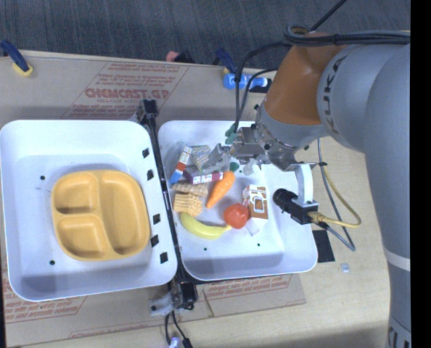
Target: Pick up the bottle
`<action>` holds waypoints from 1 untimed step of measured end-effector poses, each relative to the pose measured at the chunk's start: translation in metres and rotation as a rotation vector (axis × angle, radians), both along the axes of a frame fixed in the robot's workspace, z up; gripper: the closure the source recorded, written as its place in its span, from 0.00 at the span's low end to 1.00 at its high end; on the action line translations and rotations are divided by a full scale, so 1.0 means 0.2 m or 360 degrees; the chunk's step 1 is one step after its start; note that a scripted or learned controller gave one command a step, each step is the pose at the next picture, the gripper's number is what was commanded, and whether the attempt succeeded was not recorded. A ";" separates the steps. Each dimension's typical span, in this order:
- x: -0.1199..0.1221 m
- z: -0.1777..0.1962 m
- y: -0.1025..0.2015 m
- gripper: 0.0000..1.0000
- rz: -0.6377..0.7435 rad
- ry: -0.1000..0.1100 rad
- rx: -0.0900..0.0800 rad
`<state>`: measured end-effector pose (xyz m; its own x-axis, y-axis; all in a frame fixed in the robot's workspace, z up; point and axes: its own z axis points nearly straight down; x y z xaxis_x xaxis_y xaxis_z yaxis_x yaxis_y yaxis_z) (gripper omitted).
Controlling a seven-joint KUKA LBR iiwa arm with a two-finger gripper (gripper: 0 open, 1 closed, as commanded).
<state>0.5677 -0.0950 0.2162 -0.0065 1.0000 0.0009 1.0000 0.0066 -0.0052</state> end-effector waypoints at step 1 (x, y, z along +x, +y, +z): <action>0.00 0.05 0.00 1.00 0.0008 0.0004 0.0001</action>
<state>0.5679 -0.0946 0.2264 -0.0115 0.9999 0.0012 0.9999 0.0115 -0.0074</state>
